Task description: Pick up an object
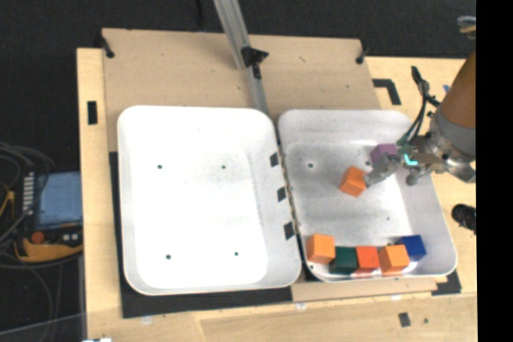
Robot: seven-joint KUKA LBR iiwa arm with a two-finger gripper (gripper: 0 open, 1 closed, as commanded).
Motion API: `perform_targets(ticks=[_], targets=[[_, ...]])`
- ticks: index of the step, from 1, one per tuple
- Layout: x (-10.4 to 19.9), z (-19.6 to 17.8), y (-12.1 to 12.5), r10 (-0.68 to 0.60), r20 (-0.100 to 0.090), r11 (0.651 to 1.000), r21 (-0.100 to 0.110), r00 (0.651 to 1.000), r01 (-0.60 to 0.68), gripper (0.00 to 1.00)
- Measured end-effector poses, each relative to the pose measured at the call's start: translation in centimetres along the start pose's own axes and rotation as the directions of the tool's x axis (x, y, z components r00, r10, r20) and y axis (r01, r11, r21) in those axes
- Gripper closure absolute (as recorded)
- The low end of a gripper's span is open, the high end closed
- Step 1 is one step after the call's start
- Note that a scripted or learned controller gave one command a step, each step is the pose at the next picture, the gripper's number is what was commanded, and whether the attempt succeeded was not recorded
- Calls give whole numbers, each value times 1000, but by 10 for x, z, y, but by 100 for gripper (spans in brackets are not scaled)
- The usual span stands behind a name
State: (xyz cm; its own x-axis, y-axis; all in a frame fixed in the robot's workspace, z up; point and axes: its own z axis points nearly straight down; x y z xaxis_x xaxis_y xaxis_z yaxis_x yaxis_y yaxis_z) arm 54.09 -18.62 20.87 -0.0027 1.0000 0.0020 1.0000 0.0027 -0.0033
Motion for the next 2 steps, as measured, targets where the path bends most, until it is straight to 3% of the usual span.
perform_targets(ticks=[1,2], targets=[[0,-2,1,1,1,1000,-5,1000,-1,0],[-5,50,-9,5,3,1000,1,1000,-5,0]])
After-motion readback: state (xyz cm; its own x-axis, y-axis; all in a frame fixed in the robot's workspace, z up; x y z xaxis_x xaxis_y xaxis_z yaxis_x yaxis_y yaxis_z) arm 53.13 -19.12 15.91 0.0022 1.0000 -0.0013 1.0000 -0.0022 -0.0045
